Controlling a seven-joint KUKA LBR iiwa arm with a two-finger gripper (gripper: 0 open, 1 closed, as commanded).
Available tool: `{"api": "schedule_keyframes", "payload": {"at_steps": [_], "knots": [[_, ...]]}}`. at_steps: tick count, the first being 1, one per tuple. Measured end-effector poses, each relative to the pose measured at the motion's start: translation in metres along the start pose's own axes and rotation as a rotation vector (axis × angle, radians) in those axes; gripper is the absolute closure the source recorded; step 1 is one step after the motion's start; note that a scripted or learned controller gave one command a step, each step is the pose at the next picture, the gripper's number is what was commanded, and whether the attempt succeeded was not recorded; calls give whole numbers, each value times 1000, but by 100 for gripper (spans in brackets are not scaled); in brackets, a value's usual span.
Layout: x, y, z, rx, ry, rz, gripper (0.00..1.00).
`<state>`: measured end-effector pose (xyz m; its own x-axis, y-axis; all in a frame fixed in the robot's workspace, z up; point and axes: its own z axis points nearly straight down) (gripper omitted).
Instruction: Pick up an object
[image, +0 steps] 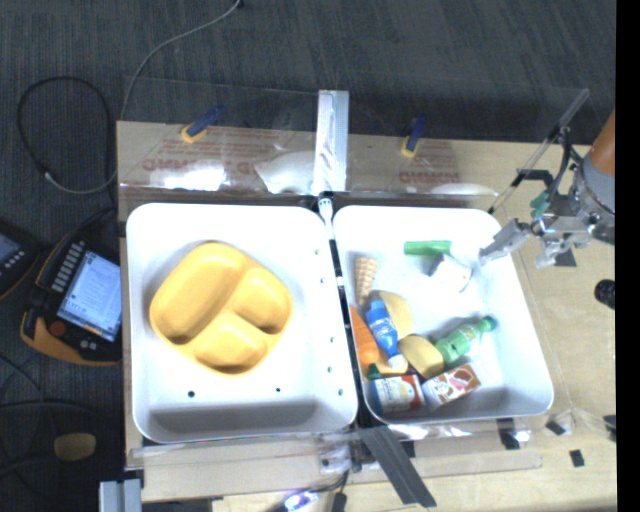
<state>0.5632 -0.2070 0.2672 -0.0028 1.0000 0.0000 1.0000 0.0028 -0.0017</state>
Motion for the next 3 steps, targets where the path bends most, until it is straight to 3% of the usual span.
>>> {"api": "schedule_keyframes", "payload": {"at_steps": [1, 2, 3], "knots": [[0, 0, 0, 0, 0, 0, 0], [53, 57, 125, -1, -1, -170, 0], [84, 6, 177, -12, -2, -193, 0]]}}
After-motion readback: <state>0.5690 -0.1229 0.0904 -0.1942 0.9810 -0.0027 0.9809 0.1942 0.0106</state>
